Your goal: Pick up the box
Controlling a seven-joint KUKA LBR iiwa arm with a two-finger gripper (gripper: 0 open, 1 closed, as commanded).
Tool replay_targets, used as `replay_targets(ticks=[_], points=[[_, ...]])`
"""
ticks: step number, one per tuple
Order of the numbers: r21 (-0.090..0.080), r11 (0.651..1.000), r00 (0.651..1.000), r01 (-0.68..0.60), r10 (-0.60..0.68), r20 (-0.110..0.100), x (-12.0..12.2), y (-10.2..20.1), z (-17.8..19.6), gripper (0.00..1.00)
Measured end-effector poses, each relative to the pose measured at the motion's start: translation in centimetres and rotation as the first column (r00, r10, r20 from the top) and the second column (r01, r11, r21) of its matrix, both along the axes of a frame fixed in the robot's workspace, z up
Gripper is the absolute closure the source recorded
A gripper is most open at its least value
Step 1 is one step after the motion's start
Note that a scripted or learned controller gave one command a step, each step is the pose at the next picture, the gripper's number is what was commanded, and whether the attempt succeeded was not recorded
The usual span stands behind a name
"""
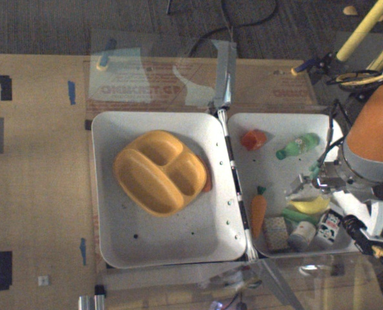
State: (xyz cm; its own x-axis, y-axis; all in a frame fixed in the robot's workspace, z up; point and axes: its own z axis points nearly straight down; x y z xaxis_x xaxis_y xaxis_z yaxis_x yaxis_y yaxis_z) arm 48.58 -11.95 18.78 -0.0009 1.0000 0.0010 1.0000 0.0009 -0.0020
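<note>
White box w/ dark print, right bin's corner.

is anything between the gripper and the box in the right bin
Nothing clearly blocks it. The gripper hangs over the right bin, and the box lies nearer the front right corner. It is crowded: the banana lies between them, and a grey can touches the box's left side.

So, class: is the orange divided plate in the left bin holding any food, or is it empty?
Empty. The orange divided plate lies face up in the left bin, and all three of its compartments show only bare orange surface.
</note>
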Motion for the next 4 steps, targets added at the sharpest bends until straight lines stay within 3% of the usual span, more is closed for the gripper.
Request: replay_targets(ticks=[1,2,3,4], points=[[-0.002,0.931,0.931,0.364,-0.364,0.003,-0.5,-3.0,24.7,0.00],[-0.002,0.839,0.839,0.544,-0.544,0.000,-0.6,-1.5,12.8,0.00],[-0.002,0.810,0.810,0.586,-0.586,-0.001,-0.7,4.1,3.0,0.00],[-0.002,0.784,0.784,0.620,-0.620,0.003,4.0,-7.7,24.8,0.00]])
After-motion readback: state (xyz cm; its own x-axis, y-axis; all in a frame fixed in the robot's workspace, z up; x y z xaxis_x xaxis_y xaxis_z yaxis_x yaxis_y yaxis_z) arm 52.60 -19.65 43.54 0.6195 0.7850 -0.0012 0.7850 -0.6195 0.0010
